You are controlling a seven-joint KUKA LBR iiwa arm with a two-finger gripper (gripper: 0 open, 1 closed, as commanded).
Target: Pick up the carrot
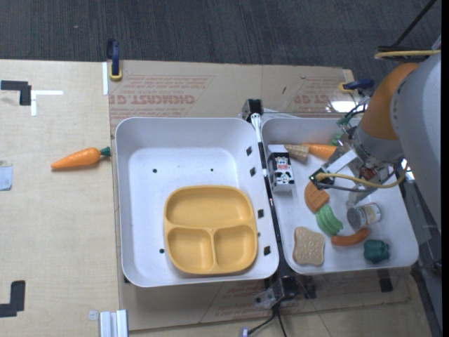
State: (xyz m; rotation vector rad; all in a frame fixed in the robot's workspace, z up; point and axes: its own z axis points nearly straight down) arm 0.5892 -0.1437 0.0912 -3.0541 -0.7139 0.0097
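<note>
Plainly, the main hazard is a wrong target: one carrot [78, 159] lies on the tabletop [56, 244] left of both bins, well apart from the claw [353, 185], which hovers over the crowded right bin [408, 220]; whether it is clenched or released cannot be told. A second carrot-like piece [323, 149] lies near the arm and could be mistaken. Count: two bins, one yellow tray [210, 228] in the left bin [133, 209], one bread slice [309, 246].

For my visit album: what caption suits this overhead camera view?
KUKA arm reaches over right bin of toy food; a carrot lies outside on the bench.
</note>
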